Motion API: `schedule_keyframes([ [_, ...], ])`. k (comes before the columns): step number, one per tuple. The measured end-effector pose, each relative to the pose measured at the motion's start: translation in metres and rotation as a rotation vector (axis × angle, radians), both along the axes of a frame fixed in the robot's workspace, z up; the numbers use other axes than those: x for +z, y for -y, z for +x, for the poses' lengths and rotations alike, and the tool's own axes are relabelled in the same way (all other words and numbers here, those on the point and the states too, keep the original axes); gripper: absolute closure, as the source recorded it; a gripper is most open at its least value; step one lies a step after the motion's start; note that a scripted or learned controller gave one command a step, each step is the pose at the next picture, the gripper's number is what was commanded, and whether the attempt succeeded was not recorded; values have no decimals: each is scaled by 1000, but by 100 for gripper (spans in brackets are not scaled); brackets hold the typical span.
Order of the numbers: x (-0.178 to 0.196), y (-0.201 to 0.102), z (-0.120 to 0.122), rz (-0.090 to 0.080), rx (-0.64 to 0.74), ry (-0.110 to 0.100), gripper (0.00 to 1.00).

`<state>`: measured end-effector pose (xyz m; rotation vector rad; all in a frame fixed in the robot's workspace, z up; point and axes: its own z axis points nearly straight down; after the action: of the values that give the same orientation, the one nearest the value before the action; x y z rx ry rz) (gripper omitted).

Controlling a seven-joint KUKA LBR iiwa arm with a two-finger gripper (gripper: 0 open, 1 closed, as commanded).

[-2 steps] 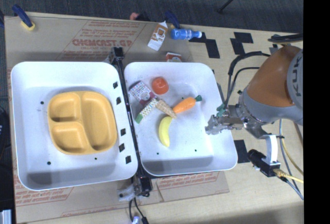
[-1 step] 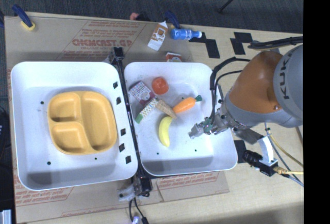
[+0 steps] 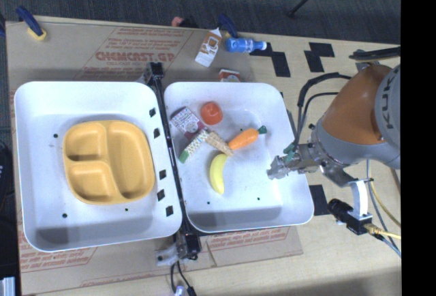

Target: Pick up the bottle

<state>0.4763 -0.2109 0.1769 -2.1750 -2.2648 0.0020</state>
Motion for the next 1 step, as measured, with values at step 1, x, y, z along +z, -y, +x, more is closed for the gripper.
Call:
schedule_keyframes([
  [1,3,-5,0,2,320,-1,100],
])
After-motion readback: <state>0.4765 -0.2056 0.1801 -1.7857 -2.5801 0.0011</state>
